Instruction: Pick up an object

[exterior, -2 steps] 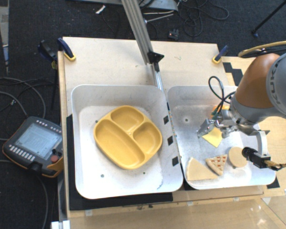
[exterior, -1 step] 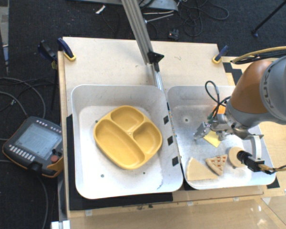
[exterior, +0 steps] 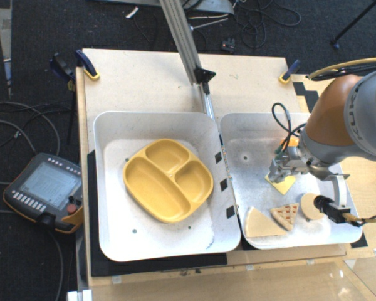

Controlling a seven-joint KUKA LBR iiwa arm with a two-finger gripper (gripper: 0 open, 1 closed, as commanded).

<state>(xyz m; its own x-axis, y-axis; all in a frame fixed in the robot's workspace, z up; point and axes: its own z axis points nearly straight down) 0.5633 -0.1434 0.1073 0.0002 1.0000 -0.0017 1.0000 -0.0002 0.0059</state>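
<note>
Nearest the camera, along the front edge of the right bin [exterior: 250,130], lie three small pieces: a pale wedge [exterior: 261,224] towards the front left corner, a waffle-like triangle [exterior: 286,215] touching it, and a round pale disc [exterior: 310,205] just beside that. Farther back, near the middle of this bin, a yellow piece [exterior: 282,183] lies flat on the floor, and my pincer [exterior: 281,171] is down right over it, touching or almost touching. Whether my pincer is released or clenched I cannot tell from this angle. In the left bin [exterior: 106,168] a yellow divided plate [exterior: 168,179] sits in the middle. I judge the pick barely begun: nothing is lifted yet, so gripping and raising are left.
</note>
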